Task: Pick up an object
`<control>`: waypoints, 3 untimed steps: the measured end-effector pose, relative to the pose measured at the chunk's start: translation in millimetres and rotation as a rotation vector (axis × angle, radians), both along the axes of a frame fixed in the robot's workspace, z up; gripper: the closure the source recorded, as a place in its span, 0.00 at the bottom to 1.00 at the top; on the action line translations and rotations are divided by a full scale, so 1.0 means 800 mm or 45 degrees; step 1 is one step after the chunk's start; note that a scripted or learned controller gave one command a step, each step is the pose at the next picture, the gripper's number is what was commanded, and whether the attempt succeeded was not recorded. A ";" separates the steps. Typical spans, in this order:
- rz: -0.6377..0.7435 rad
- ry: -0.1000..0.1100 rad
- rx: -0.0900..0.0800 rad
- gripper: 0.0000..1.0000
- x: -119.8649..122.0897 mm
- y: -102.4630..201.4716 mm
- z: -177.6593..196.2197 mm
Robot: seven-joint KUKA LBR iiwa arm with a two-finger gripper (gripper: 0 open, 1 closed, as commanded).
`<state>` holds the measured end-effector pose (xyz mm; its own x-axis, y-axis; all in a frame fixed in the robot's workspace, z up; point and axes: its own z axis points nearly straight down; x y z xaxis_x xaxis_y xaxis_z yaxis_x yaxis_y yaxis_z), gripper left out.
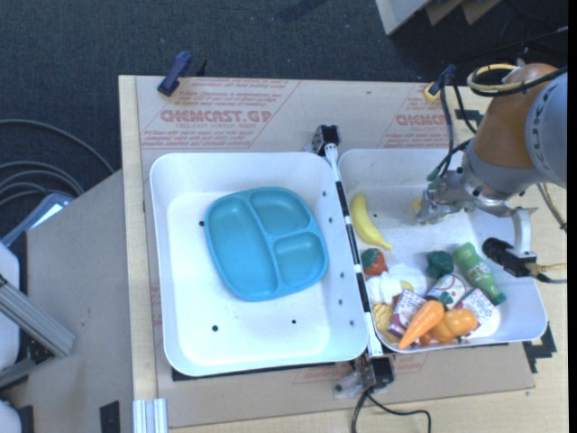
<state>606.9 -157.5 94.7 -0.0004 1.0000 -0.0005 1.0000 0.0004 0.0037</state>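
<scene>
At the near edge of the counter (99, 269) you have the right bin (532, 318), and its near end holds a crowded pile. An orange carrot (420, 323) lies slanted on top, touching an orange fruit (456, 321) beside it and small printed packets (448, 289) under and behind it. A little farther back you see a green bottle (479, 272) lying on its side, a dark green lump (440, 263) just beside it, and a red tomato-like piece (373, 262) against the bin's left wall. A yellow banana (367, 222) lies farther still along that same wall, curved, smooth and plain yellow, with open white floor around it.

Your tool (435, 202) sits low over the far part of the right bin, near its far right corner. The banana is the nearest thing to it, lying off to its left and slightly nearer you, apart from it and not touching. The pile is well apart toward the near edge. You cannot tell from this view how the tool's grasp is set.

In the left bin (171, 233) a blue divided plate (266, 242) lies flat near the middle.
</scene>
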 end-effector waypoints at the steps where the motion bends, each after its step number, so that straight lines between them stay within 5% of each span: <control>1: 0.000 0.000 0.000 0.00 0.000 0.000 0.000; 2: 0.000 -0.003 0.000 1.00 0.001 0.000 0.012; 3: 0.000 -0.002 0.000 0.00 0.001 0.000 0.012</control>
<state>607.3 -157.3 104.6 -0.0003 1.0000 -0.0007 1.0000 0.0003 0.0055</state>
